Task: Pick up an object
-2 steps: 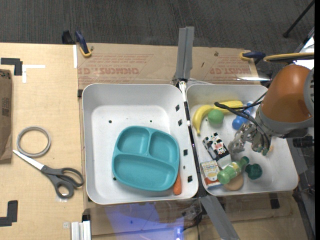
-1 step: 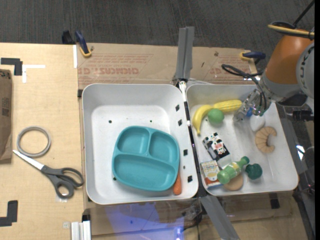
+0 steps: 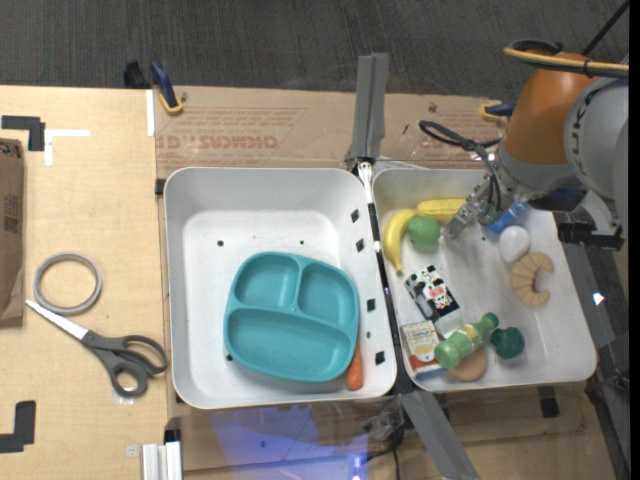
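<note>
Here no object is picked yet: the banana (image 3: 397, 234), a green ball (image 3: 424, 231) touching it and a blue item (image 3: 501, 218) lie in the right bin (image 3: 572, 313) under the gripper (image 3: 472, 211). Whether its jaws are open or closed I cannot tell. It seems the approach step, and next comes settling on one piece and descending squarely

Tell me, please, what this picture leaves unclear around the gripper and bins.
- Gripper, camera view: too small and dark to read its state.
- Blue thing: partly hidden by the wrist.
- Carrot: mostly tucked under the teal plate.
- Carton: label too small to read.
</note>
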`<state>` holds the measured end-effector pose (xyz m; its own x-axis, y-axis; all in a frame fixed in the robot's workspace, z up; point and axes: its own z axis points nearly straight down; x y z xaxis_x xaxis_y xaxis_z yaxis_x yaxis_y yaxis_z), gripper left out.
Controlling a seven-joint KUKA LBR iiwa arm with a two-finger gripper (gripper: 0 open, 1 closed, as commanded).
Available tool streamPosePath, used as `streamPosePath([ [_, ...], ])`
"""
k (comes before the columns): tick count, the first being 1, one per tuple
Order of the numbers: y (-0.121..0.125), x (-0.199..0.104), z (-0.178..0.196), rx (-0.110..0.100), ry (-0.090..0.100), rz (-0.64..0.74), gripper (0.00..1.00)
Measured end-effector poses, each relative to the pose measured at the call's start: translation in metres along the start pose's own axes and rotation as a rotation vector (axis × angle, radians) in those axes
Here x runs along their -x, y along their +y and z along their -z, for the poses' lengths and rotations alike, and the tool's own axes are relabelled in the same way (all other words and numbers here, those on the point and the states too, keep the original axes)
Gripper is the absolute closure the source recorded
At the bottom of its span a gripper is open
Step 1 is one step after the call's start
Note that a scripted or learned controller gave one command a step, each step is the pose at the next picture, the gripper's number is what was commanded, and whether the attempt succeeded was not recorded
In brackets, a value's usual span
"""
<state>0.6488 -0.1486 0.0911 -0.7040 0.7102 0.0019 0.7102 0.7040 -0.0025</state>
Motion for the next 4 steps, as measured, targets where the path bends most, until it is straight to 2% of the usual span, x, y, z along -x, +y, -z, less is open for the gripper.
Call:
streamPosePath([
  [1, -0.039, -0.093, 0.000, 0.002, -0.003, -0.052, 0.00],
  [2, -0.076, -0.128, 0.000, 0.002, -0.002, -0.098, 0.00],
  [3, -0.096, -0.145, 0.001, 0.003, -0.005, -0.072, 0.00],
  [4, -0.095, -0.144, 0.010, 0.005, -0.007, -0.074, 1.00],
])
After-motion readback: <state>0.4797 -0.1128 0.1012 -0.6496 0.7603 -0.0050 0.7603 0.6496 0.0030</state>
